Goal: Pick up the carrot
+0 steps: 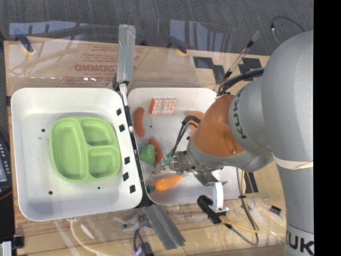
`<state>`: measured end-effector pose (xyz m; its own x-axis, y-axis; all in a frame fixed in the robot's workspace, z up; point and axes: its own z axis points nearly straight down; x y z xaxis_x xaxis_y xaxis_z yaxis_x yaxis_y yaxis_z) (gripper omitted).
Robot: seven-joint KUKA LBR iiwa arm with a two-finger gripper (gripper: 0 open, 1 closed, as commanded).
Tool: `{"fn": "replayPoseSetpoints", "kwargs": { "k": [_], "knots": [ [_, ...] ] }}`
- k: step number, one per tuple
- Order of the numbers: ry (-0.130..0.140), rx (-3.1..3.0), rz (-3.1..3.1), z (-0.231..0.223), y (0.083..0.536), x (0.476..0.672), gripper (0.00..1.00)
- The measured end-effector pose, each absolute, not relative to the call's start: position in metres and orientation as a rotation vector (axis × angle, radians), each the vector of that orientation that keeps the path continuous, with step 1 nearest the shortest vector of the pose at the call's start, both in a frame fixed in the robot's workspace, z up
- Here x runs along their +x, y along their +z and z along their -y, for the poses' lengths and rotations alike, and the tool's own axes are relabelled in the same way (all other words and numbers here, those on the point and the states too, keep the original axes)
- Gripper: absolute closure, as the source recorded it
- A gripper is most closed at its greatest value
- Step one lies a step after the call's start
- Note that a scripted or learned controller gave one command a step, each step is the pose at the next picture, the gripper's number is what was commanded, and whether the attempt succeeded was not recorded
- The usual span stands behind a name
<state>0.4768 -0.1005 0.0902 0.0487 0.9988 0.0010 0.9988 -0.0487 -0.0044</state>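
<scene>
The claw [171, 162] hung low in the right bin [176, 97], just above the carrot [168, 183], probably lining up a grasp, though whether it was open or closed could not be told (the wrist hid it). The carrot lay near the bin's front wall beside a green vegetable [147, 153], crowding any approach; a green divided plate [85, 149] sat in the left bin [26, 143].
</scene>
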Motion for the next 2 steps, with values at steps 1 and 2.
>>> {"fn": "replayPoseSetpoints", "kwargs": {
  "k": [1, 2],
  "knots": [
    [0.002, -1.967, 2.439, 0.1184, 0.0902, 0.4764, 0.00],
    [0.005, -1.964, 2.442, 0.1200, 0.0981, 0.4776, 1.00]
  ]
}}
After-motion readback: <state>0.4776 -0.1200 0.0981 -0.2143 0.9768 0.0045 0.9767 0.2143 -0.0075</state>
